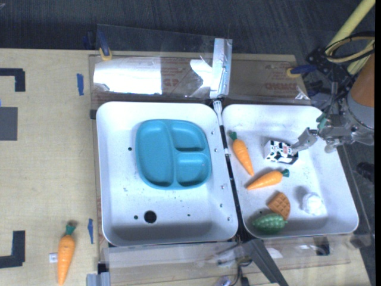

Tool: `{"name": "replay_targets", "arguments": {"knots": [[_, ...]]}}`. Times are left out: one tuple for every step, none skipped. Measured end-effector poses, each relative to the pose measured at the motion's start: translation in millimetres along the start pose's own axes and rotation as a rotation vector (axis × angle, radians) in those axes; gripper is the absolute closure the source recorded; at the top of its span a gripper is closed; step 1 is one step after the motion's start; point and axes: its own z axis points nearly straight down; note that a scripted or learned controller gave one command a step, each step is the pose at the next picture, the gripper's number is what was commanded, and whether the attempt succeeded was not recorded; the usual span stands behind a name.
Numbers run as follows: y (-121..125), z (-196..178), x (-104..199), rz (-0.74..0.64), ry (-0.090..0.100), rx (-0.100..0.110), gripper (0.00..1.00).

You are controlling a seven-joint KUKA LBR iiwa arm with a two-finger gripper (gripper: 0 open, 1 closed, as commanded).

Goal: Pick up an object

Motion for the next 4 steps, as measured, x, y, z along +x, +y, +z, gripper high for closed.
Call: {"name": "replay_targets", "arguments": {"knots": [[49.7, 98.7, 62.6, 0.072, -0.002, -0.007, 0.0], [-17.5, 110.5, 35.9, -0.111, -0.002, -0.004, 0.0], [-78.1, 10.3, 92.3, -0.161, -0.001, -0.008, 0.0], [-75.3, 82.5, 76.0, -0.154, -0.006, -0.02, 0.0]]}}
